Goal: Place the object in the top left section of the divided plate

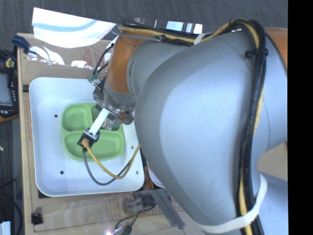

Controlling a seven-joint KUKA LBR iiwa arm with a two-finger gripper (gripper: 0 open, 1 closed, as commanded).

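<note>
A green plate (76, 120) lies in the white bin (54, 175); the hand (114, 117) hangs over it. Whether it is spread or pressed together, I cannot tell.

Fixed overhead camera, slanted down onto bench (68, 213).

You had bare floor to work with along the left and lower sides of the white bin (46, 146), between its wall and the green plate (78, 121). The plate's left side lay uncovered from above. The arm (205, 126) blocked the rest. Its grey bulk covered the whole right side of the bench, and its wrist hung close over the plate's upper right part.
</note>
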